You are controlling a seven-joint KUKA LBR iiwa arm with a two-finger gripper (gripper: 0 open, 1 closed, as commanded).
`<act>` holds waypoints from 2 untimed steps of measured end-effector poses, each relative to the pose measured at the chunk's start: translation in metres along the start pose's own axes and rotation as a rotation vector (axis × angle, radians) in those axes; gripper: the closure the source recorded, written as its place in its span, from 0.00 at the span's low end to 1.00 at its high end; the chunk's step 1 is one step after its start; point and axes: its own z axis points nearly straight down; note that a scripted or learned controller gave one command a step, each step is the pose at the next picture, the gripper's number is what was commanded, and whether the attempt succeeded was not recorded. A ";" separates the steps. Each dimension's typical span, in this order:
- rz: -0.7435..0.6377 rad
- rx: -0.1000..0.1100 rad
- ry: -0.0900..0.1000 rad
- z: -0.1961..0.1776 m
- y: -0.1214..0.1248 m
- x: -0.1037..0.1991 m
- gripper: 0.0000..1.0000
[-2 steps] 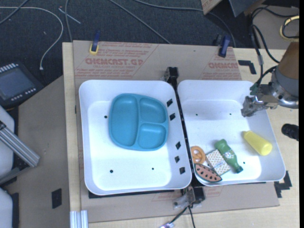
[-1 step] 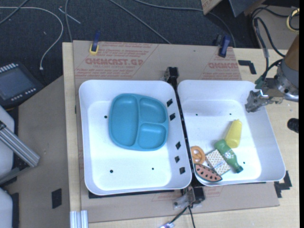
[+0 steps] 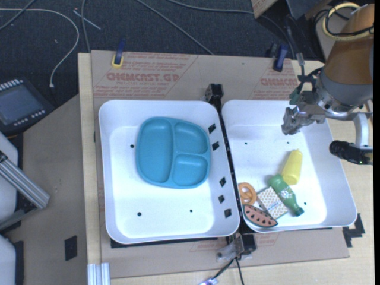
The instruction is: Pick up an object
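Note:
My gripper (image 3: 289, 125) hangs over the back of the right bin (image 3: 252, 114), pointing down, with nothing seen between its fingers. In front of it, towards the bin's near side, lies a yellow bottle-shaped object (image 3: 292, 165). A green bottle (image 3: 286, 195) lies just below it, beside a checkered cracker-like piece (image 3: 270, 202). An orange pretzel (image 3: 247, 192) and a watermelon slice (image 3: 260, 217) sit at the bin's front left corner. All these things lie apart from the gripper.
The left bin (image 3: 119, 177) holds a blue divided plate (image 3: 173, 152). A black divider with clips (image 3: 222, 159) runs between the bins. Bare white floor lies in the right bin's back left part, beside the gripper.

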 end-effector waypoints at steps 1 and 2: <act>0.000 0.000 0.001 -0.004 0.014 0.043 1.00; 0.000 -0.001 0.001 -0.010 0.038 0.098 1.00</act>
